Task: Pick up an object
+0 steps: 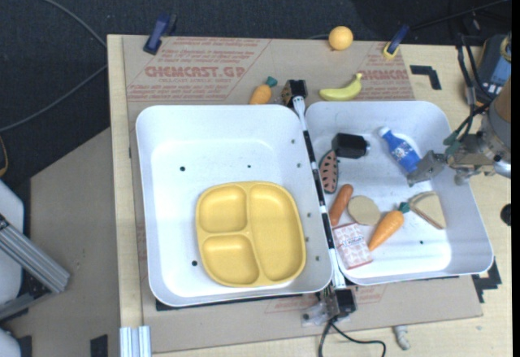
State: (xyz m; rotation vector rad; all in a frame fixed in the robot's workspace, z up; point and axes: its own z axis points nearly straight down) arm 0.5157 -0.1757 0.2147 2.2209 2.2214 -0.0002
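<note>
The right bin (455,254) holds a black block (349,144), a blue bottle (400,149), a dark red slice (328,172), an orange sausage (340,202), a tan round disc (364,210), a carrot (387,228), a bread wedge (428,210) and a pink packet (352,245). My gripper (443,172) hangs over the right side of this bin, just above the bread wedge and right of the blue bottle. Its fingers (420,170) stand apart with nothing between them.
The left bin (162,144) holds a yellow divided plate (250,232). Behind the bins on the board lie a banana (341,89), an orange ball (340,38), a small orange fruit (262,93) and two blue clamps (158,34). Cables hang near the arm at the right.
</note>
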